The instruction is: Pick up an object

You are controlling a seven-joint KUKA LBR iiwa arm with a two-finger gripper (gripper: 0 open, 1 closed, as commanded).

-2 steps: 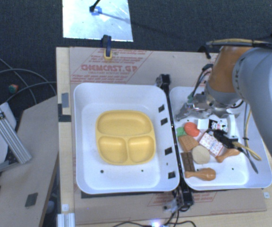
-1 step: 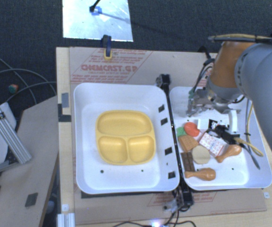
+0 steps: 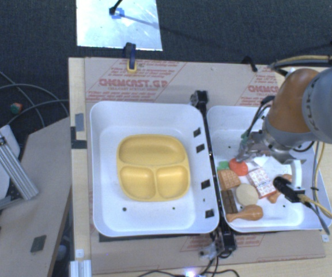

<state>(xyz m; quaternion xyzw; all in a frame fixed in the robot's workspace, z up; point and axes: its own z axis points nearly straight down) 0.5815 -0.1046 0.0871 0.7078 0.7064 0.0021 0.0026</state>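
Note:
My gripper (image 3: 248, 150) hangs low over the middle of the right bin (image 3: 229, 123), at the end of the grey arm with its orange band (image 3: 290, 100). Just below and left of it lie a red round piece (image 3: 239, 167) and a small green piece (image 3: 222, 165). Toward the bin's near side lie a tan waffle square (image 3: 229, 179), a white box with a red pattern (image 3: 261, 181), a pale round piece (image 3: 246, 194), a brown bar (image 3: 228, 201) and a tan drumstick (image 3: 246, 213). Nothing is visibly held.
The left bin (image 3: 105, 212) holds a yellow divided plate (image 3: 153, 167). A black divider with clips (image 3: 207, 154) runs between the bins. Cables and a black fitting (image 3: 287, 190) hang from the arm over the right bin's near right part.

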